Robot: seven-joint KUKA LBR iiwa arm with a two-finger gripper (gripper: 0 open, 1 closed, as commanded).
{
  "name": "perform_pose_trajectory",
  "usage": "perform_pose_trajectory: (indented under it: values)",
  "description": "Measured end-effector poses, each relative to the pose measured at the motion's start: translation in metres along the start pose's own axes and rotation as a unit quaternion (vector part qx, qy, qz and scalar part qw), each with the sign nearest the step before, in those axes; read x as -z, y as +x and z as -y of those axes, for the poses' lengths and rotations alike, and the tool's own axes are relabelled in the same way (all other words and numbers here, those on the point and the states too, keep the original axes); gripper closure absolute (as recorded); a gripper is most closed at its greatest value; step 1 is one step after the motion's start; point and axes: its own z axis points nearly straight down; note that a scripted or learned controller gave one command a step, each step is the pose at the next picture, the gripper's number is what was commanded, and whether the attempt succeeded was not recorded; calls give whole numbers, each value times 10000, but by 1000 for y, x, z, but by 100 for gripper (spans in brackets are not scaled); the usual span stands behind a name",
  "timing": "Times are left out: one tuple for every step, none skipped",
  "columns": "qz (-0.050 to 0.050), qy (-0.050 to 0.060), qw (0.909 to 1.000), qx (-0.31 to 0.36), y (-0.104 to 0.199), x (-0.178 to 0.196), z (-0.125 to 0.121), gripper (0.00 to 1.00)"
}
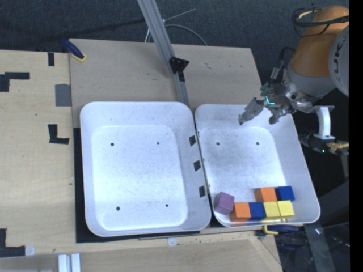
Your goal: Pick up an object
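Several small blocks sit in the near corner of the right bin (295,152): a purple block (225,202), an orange one (242,209), a blue one (257,209), two yellow ones (278,209), another orange (265,195) and another blue (285,193). My gripper (262,114) hangs over the bin's far edge, well away from the blocks. Its two fingers are spread apart with nothing between them.
The left bin (91,152) lies beside the right one. A slanted metal bar (161,35) runs from the top down to the gap between the bins. A blue and yellow tool (74,50) lies at the bench's far left.
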Motion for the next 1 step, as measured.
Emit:
perform_pose_trajectory:
  values:
    - [10, 20, 10000, -1, 13, -49, -22, 0]
